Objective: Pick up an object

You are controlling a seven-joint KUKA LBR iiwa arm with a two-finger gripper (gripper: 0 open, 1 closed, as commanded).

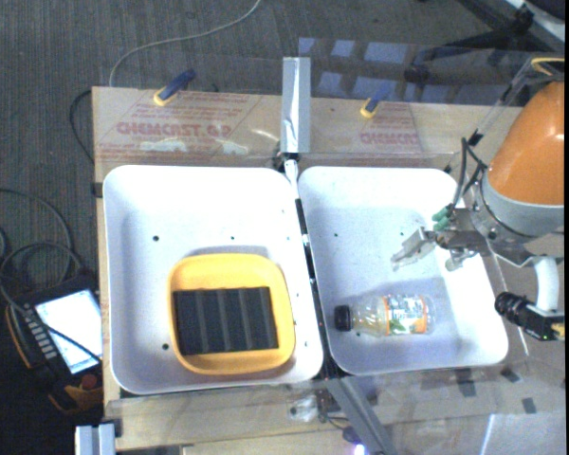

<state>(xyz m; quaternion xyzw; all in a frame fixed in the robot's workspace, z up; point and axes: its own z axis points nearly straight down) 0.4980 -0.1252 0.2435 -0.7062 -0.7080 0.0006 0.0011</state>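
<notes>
**Bottle lying flat in the right bin**

One plastic bottle, on its side in the right bin near the front wall. Long axis runs left-right, black cap pointing left toward the divider. One yellow tray with a dark slatted insert sits in the left bin. Gripper hovers above the bottle, fingers spread, nothing between them.

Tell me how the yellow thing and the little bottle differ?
The yellow tray is broad, flat and opaque, with dark slots; the bottle is small, slim and see-through, lying on its side with a black cap. The tray sits in the left bin, the bottle in the right bin.
</notes>
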